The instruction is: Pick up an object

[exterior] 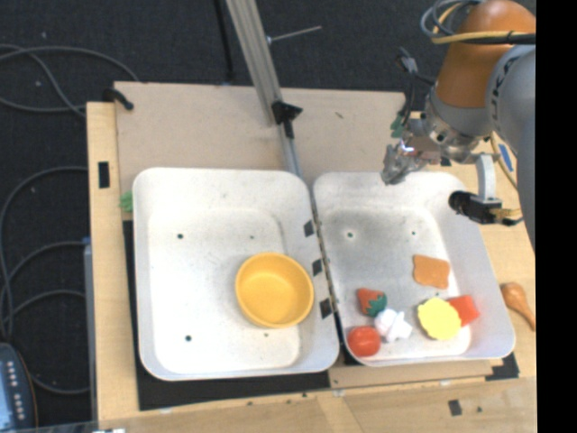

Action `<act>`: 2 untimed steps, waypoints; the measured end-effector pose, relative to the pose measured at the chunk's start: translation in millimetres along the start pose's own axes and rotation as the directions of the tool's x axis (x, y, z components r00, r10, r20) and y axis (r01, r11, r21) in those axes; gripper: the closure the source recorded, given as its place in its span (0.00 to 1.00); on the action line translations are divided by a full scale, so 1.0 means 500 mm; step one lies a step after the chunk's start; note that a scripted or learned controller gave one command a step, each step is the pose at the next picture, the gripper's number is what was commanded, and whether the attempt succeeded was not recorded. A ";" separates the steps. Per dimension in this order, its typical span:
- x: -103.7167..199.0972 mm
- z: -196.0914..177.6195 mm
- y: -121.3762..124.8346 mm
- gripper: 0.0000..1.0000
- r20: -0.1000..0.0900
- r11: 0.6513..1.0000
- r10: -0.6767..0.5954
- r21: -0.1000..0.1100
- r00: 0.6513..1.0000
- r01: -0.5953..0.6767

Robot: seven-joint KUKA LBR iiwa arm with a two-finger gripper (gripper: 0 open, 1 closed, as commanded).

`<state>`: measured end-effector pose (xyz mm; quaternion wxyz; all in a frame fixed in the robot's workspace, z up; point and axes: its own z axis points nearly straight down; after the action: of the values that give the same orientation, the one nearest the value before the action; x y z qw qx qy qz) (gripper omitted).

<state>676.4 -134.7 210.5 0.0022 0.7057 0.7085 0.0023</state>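
The wooden bench [198,124] is a flat, pale board carrying two shallow white plastic bins with rounded corners, side by side and touching along black clips. The left bin [180,215] holds a round yellow bowl [274,289], smooth and glossy, sitting near its right wall. The right bin [379,224] has scuffed grey marks on its floor and a cluster of small things along its near edge. The grey arm [487,61], with its orange band, reaches in from the right, and its gripper [397,165] hangs over the far rim of the right bin (whether it is parted or closed cannot be told, and nothing shows in its grasp). A ribbed aluminium rail [257,48] slants down from the far side to the gap between the bins. Among the cluster lie a flat orange slab [431,271], a yellow lumpy piece [438,319] touching a red block [464,308], a red strawberry-like toy [370,299], a red ball [364,340] and a small white crumpled piece [391,324], all well apart from the gripper.
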 end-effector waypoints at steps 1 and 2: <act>-0.002 -0.110 0.003 1.00 0.001 1.000 -0.001 -0.001 1.000 0.001; 0.085 -0.091 -0.047 1.00 0.001 1.000 -0.001 0.006 1.000 0.001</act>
<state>652.7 -92.4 256.0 0.0003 0.7053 0.7089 -0.0001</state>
